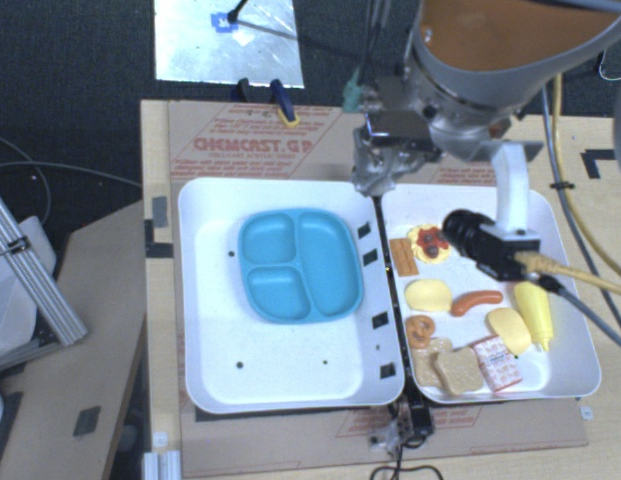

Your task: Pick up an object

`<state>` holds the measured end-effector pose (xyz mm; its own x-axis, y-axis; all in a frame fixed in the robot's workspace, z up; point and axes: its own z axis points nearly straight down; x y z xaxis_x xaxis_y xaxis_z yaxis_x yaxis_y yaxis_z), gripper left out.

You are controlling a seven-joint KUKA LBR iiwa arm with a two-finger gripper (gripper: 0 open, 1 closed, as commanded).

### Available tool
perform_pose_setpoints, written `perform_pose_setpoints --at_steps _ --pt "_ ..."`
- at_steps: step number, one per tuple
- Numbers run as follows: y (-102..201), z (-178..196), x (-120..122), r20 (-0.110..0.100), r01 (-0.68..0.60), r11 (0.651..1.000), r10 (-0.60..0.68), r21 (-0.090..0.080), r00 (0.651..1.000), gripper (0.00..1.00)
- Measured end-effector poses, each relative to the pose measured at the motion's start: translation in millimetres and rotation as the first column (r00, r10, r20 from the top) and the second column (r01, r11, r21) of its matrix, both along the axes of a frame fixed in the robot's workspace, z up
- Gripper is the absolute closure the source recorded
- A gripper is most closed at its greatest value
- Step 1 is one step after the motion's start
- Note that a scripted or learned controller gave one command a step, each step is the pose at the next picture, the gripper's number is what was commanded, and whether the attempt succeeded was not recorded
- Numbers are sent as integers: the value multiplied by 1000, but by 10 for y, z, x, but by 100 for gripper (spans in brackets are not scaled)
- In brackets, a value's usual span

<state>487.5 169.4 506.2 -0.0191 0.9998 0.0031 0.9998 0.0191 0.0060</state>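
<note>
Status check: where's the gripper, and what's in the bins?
Gripper over the bins' far divider, nothing seen in it. Toy food lying loose in right bin. Blue tray in left bin. Black wrist unit overhangs the food.

One fixed camera hangs above the surface (240, 133), looking down at a slant from its near edge, taking in both bins (215, 368) whole, with the arm (510, 38) looming close at the far-right corner.

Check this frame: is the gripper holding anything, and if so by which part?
Nothing is seen held. The gripper sits at the far edge of the bins near the divider, with no item between its fingers; the toy foods lie in the right bin.
</note>
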Motion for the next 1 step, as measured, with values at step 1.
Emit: perform_pose_setpoints --at_steps 1 --pt "-12 -1585 -26 -20 19 1000 -19 -9 1000 100"
